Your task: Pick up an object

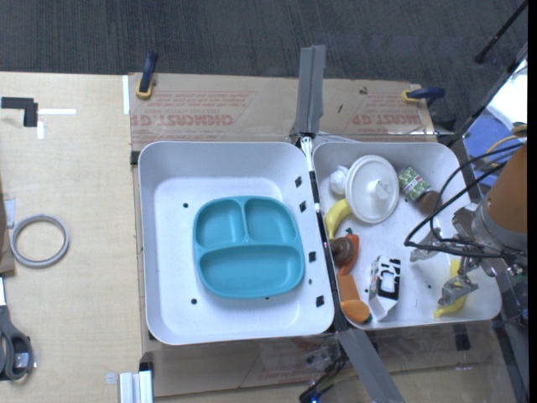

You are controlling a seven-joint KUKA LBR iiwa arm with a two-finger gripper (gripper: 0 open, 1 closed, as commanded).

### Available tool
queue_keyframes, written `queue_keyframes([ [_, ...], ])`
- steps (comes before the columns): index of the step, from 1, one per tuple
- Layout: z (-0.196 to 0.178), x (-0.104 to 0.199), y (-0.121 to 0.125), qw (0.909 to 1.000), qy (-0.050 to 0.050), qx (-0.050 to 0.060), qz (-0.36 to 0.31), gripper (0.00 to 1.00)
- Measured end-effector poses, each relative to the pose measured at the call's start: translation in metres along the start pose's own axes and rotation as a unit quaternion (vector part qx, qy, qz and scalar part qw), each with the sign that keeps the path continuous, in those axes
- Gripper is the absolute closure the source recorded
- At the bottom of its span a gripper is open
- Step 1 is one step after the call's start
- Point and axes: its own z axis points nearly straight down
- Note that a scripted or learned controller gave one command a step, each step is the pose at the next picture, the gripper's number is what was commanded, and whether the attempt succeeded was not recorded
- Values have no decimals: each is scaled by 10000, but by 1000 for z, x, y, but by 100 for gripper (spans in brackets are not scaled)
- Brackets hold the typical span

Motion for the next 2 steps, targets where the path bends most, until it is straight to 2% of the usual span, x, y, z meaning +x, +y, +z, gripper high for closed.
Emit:
queue_keyframes([
  [1,4,-43,-21,9952,51,-23,-980,0],
  [2,-6,-44,-21,9953,27,-16,-963,100],
])
